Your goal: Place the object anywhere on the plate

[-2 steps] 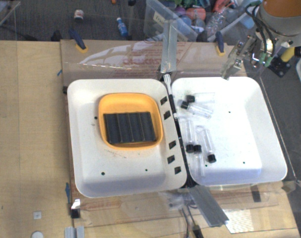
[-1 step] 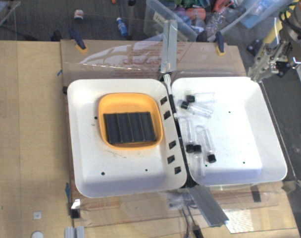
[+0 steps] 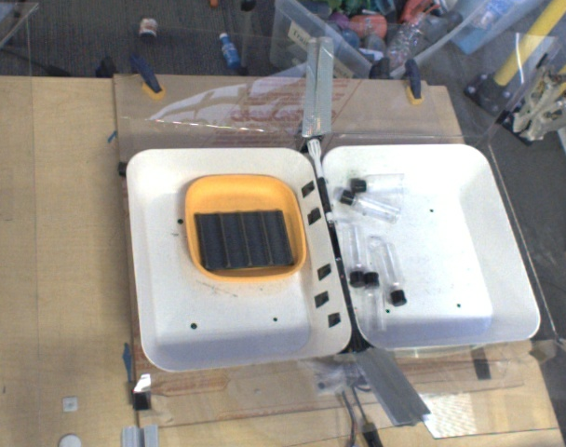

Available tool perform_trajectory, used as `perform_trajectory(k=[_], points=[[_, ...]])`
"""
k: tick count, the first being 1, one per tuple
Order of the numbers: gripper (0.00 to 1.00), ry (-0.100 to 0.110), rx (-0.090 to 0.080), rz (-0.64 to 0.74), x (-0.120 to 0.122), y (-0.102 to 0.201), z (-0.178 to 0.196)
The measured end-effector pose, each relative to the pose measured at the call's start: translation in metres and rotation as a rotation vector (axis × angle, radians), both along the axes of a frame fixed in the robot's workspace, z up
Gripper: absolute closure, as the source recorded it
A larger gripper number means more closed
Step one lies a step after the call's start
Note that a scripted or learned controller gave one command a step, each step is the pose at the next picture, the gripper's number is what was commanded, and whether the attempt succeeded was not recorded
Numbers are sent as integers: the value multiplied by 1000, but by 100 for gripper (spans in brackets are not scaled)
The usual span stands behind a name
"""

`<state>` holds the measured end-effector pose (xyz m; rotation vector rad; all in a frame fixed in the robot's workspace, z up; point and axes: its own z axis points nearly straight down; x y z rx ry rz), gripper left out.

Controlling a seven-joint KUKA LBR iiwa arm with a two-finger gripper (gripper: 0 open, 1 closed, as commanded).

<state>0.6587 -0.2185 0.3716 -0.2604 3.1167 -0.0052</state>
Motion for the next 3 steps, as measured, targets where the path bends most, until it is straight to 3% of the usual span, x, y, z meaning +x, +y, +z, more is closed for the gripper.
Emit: perform_trajectory(k=[1,2,3], points=[[100,1,-3,317,-6,-4,32],[100,1,-6,569,-10,-3,38],[100,2,-10,870,-28,-4,67]])
